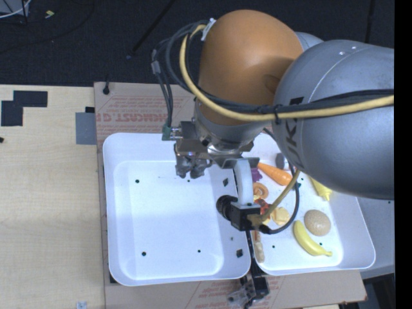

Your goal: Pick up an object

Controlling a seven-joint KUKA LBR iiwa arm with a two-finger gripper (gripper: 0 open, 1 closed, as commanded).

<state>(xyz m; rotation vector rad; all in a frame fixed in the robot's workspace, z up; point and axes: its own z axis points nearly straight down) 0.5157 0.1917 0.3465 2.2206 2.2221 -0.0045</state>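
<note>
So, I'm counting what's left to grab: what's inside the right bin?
In the right bin: a banana, a tan egg-shaped piece, a carrot, some smaller bits. The arm covers the bin's upper part.

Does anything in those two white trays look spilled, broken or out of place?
Nothing stands out. The yellow toy banana, the tan egg-shaped piece and the orange toy carrot lie loose inside the right white bin; nothing has spilled over its rim.
</note>
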